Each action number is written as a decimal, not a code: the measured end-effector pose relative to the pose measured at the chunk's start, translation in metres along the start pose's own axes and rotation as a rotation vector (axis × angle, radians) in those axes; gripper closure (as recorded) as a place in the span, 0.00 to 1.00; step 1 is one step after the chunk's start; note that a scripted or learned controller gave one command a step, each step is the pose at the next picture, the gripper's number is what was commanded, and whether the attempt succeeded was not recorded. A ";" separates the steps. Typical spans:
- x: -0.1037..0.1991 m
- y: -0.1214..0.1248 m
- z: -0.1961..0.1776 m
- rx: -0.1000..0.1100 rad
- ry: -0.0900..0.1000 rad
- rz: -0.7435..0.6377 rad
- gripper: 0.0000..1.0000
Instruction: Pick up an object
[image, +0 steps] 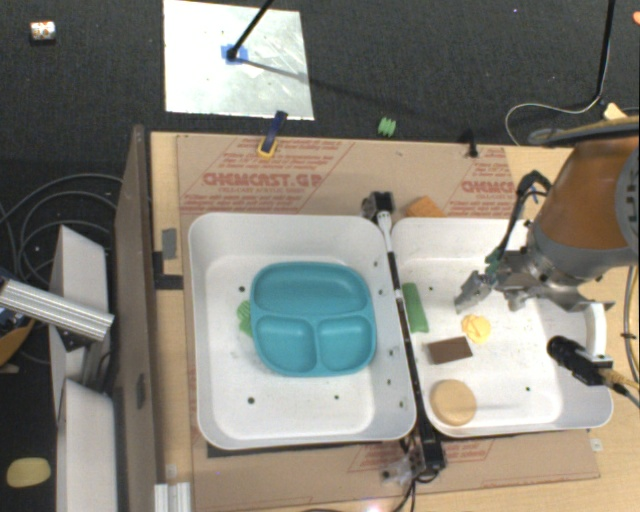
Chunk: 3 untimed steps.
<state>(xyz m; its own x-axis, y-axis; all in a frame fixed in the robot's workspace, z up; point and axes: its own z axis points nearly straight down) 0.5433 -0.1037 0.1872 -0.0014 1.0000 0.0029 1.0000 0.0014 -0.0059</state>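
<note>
A: Item one, left bin (215, 330)?
B: One teal divided plate (312, 318), a green piece (243, 317) tucked at its left edge.

A: Item two, right bin (590, 400)?
B: One yellow object (476, 328) near the middle; one brown block (449, 350) just beside it; one tan round disc (453, 402) at the front corner; one green stick (413, 307) along the dividing wall.

A: The pincer (474, 293)?
B: Poised just above the yellow object. Whether it is spread or closed, I cannot tell; nothing visibly held.

A: Step in hand?
B: Approach, by my reading. Next calls for a straight descent onto the yellow object, clear of the brown block.
</note>
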 end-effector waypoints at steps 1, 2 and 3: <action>0.013 -0.017 0.104 0.003 0.000 0.000 0.00; 0.012 -0.013 0.087 -0.009 -0.003 0.001 1.00; 0.092 0.043 -0.003 -0.021 0.000 -0.013 1.00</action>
